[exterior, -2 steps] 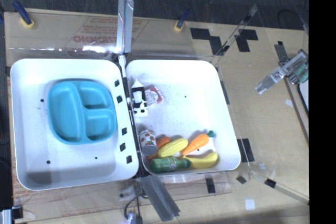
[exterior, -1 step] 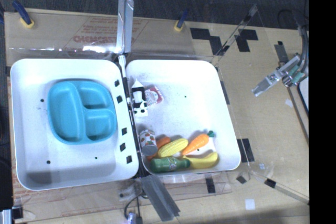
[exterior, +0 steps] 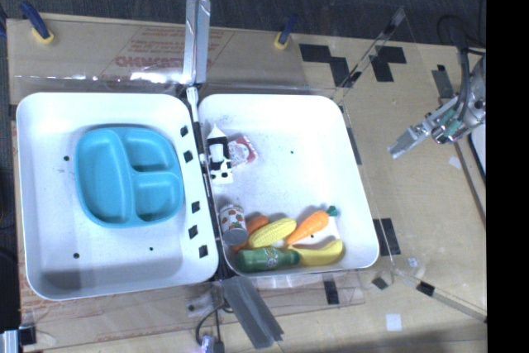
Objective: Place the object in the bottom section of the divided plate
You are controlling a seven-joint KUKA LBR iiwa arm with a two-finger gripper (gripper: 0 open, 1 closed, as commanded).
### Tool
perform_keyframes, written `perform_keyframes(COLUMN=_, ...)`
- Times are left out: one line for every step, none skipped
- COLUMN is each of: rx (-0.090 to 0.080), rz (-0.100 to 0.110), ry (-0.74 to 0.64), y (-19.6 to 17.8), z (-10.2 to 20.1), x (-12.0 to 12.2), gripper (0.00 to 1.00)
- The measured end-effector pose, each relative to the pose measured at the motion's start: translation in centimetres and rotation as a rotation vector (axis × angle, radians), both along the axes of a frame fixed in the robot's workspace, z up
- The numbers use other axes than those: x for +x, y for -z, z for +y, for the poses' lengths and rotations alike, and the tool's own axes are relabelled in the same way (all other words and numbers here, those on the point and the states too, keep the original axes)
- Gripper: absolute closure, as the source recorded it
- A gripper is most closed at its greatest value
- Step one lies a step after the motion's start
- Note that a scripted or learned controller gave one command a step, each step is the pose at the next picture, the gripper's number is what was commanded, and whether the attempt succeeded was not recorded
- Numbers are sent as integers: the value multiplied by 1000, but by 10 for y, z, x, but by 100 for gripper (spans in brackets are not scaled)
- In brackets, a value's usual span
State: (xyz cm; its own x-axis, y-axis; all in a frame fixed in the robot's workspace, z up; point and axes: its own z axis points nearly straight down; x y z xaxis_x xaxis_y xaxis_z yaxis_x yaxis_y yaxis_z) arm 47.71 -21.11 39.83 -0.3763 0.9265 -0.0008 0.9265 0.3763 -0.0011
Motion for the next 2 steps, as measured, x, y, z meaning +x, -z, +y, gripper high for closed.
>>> perform_keyframes(rx=0, rz=1, ry=208, y=15, z=0, x=0, gripper=100)
perform_keyframes(rx=1, rz=2, ry=307, y=24, z=0, x=0, gripper=100)
